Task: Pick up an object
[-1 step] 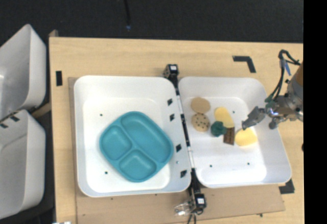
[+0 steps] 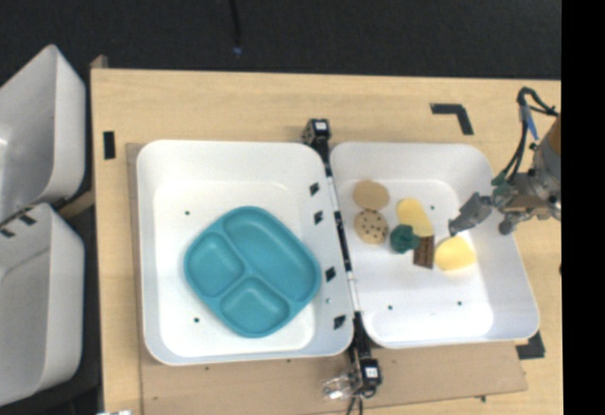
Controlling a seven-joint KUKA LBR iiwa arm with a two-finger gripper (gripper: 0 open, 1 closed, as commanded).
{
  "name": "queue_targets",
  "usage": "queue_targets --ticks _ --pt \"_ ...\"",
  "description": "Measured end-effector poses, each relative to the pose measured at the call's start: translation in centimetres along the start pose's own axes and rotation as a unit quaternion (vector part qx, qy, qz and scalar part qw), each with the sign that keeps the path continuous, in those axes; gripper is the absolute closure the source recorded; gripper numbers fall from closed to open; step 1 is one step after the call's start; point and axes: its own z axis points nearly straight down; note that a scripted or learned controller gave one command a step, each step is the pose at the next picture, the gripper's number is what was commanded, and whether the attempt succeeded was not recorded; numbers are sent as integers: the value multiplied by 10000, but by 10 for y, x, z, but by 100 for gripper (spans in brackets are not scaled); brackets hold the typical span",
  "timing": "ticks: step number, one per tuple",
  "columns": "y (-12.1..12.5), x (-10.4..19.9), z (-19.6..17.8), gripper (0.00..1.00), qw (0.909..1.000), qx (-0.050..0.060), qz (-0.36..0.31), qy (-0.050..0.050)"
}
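a robot gripper (image 2: 484, 217) hangs over the right bin (image 2: 501, 309), fingers spread apart and holding nothing, just beside a yellow lump (image 2: 456, 254). leftward lie a brown block (image 2: 424, 253), a teal ball (image 2: 403, 238), a pale yellow piece (image 2: 411, 212) and two cookies. a teal divided plate (image 2: 250, 269) sits in the left bin (image 2: 161, 328). this looks like the approach step; next it likely needs to drop and close on the lump.

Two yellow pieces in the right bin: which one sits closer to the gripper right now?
The lower-right yellow piece, beside the brown block. It lies just below the gripper; the other yellow piece sits farther left, above the teal item.
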Motion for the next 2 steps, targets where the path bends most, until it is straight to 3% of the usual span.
queue_targets --ticks 2 --pt "11 -15 113 0 10000 18 18 -1"
